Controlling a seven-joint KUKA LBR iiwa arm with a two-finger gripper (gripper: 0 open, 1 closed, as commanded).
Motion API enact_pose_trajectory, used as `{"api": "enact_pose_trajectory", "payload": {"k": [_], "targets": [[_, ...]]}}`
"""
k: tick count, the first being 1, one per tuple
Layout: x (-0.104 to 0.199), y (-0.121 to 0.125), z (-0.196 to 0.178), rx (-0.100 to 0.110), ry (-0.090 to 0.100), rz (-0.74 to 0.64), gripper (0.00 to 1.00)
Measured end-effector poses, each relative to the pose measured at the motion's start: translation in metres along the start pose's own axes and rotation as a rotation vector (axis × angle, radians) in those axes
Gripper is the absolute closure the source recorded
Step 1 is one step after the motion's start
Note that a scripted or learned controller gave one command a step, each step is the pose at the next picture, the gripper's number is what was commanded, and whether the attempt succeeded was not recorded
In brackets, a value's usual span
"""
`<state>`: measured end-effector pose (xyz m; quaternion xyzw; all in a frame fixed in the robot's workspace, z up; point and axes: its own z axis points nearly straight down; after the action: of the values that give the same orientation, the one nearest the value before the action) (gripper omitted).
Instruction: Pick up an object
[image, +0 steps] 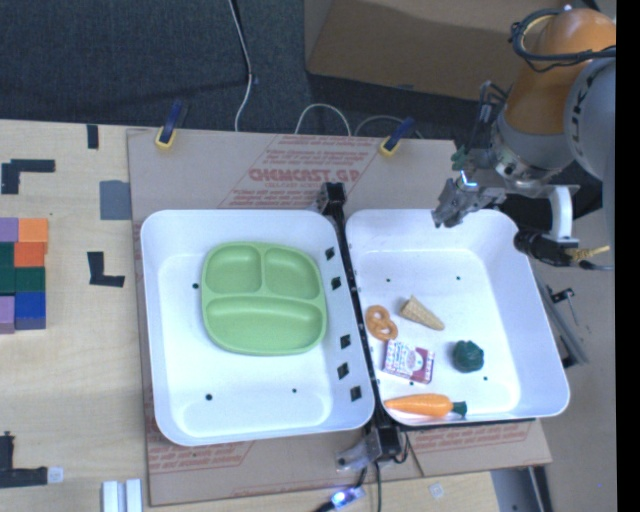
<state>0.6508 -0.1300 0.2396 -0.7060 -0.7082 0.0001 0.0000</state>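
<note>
Overhead, claw (449, 213) hangs above right bin (500, 240) far rim; finger spread unreadable.

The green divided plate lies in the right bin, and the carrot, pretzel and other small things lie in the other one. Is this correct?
Not quite. The camera view shows the green divided plate in the left bin, not the right. The carrot, pretzel and other small things lie in the other one, the right bin.

In the right bin (500, 262), a pretzel (380, 321), cone (423, 313), pink packet (408, 361) and green lump (468, 355) lay apart, a carrot (424, 406) flat against its near wall.
</note>
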Motion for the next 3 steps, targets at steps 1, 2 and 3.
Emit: {"api": "enact_pose_trajectory", "payload": {"k": [1,2,3], "targets": [[0.048,-0.024,0.005,0.006,0.002,-0.002,1.0],[0.1,-0.03,0.003,0.006,0.002,-0.004,1.0],[0.143,-0.048,0.014,0.009,0.001,-0.003,1.0]]}}
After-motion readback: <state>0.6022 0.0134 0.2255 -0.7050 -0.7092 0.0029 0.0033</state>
